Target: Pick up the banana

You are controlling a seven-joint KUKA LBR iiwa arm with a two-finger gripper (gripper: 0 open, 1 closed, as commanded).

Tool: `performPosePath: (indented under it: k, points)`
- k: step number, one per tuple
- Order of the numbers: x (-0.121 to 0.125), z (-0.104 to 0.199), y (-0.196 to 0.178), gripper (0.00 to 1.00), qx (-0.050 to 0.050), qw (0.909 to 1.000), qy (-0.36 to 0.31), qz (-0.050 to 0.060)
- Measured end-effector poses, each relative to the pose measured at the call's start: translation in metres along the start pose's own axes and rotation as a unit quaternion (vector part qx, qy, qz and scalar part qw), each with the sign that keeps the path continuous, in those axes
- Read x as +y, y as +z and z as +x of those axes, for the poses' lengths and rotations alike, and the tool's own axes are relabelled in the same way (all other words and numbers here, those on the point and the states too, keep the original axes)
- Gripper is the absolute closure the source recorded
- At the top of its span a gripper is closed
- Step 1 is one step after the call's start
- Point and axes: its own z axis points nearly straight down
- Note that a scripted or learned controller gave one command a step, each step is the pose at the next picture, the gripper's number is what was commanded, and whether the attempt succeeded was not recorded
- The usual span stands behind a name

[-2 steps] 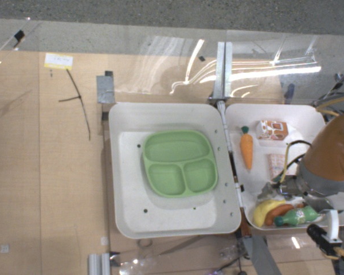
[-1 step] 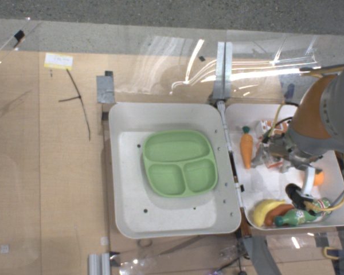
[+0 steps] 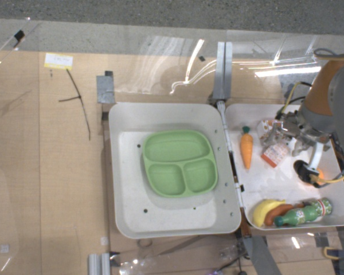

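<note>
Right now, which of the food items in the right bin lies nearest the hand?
The carrot, lying orange and alone near the bin's left wall, level with the hand. The banana sits farther off in the near corner, beside the green bottle.

Your arm [image 3: 332, 90] comes in from the right edge, its grey body bent downward with the orange band showing just above the wrist. You have the wrist tipped over the right side of the bench, cables looping off it. The gripper [image 3: 284, 132] hangs at the end, pointing left and down; its metal parts blur together at this angle.
</note>
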Motion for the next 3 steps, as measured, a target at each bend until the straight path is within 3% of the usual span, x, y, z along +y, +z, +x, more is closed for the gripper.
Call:
performPosePath:
  k: [1,2,3]
  points:
    - [-0.117,0.041,-0.099,0.0,0.0,0.9999,-0.013,0.001]
    - [-0.178,0.065,-0.099,0.0,0.0,0.9997,-0.024,0.001]
    - [-0.187,0.09,-0.098,0.0,0.0,0.9915,-0.13,0.001]
